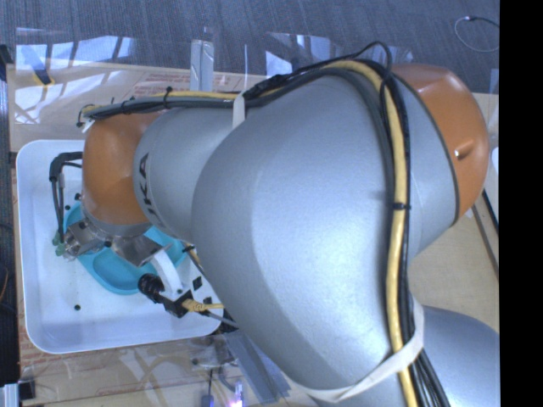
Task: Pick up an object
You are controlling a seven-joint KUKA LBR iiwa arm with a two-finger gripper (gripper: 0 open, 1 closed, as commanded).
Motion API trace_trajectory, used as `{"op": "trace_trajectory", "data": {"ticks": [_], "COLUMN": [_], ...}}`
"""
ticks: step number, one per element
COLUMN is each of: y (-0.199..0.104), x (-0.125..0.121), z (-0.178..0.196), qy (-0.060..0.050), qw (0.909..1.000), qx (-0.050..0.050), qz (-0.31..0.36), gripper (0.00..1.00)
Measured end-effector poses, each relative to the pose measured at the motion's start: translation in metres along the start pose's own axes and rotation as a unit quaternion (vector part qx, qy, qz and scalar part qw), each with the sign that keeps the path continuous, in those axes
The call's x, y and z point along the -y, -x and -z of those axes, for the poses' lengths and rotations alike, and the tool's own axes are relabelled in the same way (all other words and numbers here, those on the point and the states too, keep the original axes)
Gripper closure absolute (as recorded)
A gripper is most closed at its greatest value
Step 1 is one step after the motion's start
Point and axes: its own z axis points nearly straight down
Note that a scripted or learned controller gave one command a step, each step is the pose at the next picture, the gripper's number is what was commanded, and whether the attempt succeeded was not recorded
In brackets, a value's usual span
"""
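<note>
Down in the left white bin (42, 329), the gripper (85, 242) sits low under the orange wrist band (114, 172), its tip right over a light blue object (114, 271) on the bin floor. Whether the claw is wide, narrow or clamped on anything, I cannot tell: the wrist housing covers it from above. The blue object lies in the middle of that bin, partly under the wrist, its curved edge poking out below and toward the bin's front. Black cables (59, 185) loop off the wrist on the left side, and a black connector with a yellow-striped lead (182, 299) hangs just beside the blue piece. A small dark speck (77, 307) rests on the bin floor nearby. The big grey arm (322, 227) sweeps in from the right and blocks most of the bench, with a yellow-and-black cable (394, 210) strapped along it.
</note>
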Motion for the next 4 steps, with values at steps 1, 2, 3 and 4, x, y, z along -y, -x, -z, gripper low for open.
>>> {"op": "trace_trajectory", "data": {"ticks": [1,2,3,4], "y": [0.009,0.015,0.066,0.047], "x": [0.001,0.006,-0.070,-0.075], "z": [0.001,-0.008,-0.014,-0.006], "qy": [0.000,0.000,-0.009,-0.006], "qw": [1.0000,0.9999,0.9966,0.9974], "qx": [0.006,0.010,0.011,-0.001], "qz": [-0.005,-0.005,-0.081,-0.072], "gripper": [0.00,0.00,0.00,1.00]}}
